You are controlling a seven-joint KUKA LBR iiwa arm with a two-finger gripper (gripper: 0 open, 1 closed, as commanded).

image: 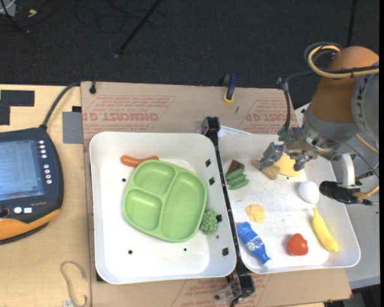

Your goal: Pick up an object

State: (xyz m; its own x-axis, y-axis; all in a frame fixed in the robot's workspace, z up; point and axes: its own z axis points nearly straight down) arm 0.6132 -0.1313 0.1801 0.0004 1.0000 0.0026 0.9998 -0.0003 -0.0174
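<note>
Arm in from frame right, orange band at upper right. Gripper [283, 160] low over upper part of right bin [352, 251], fingers spread wide, straddling a pale yellow piece [286, 166]. Left finger down by a small brownish bit [269, 171]; right finger at the yellow piece's far side. Nothing clamped yet, so no grasp to claim; looks like set-up for a close on the yellow piece, judging by the straddle.

Other candidates in right bin, all apart from the fingers: white egg [307, 191] just right of gripper, banana [324, 231] lower right, red tomato-like item [297, 244] bottom centre-right, blue packet [252, 242] bottom left of that bin, small orange-yellow lump [255, 212] mid-bin, green bean pods [236, 180] w/ a dark brown chunk [235, 167] by the divider.

Left bin [109, 248]: green divided plate [164, 200] in centre, tilted a little; orange carrot [139, 160] at its upper left edge, green bumpy item [209, 222] touching plate's right rim near the divider.

Tablet-type pendant [19, 181] at frame left, off the bins.

Risk, as a guess: yellow piece low and flat, near the brown bit, so fingers could skid or nip both. Straight close then lift, prob. best.
</note>
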